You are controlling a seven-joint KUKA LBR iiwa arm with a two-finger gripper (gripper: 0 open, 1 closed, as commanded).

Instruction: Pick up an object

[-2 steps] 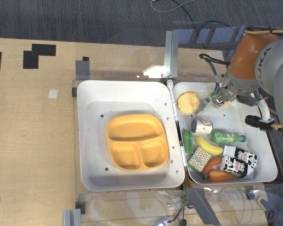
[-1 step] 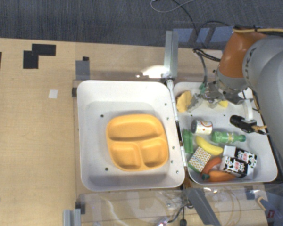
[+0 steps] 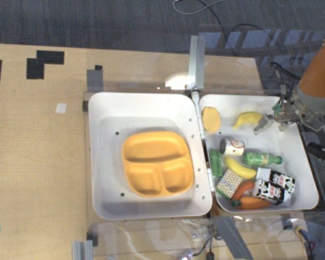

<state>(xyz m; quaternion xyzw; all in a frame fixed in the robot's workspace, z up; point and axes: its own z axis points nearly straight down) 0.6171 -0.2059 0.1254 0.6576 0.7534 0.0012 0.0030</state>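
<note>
Toys fill the right bin (image 3: 306, 161), banana (image 3: 246, 119) up top. Gripper (image 3: 272, 119) hovers just right of that banana, fingers apart, nothing between them. Yellow tray (image 3: 154, 162) sits well left.

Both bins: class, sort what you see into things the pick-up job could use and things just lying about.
Job:
hand
banana
green bottle
small can
carrot
round yellow piece
right bin

Lying about:
yellow divided tray
left bin
cable
</note>
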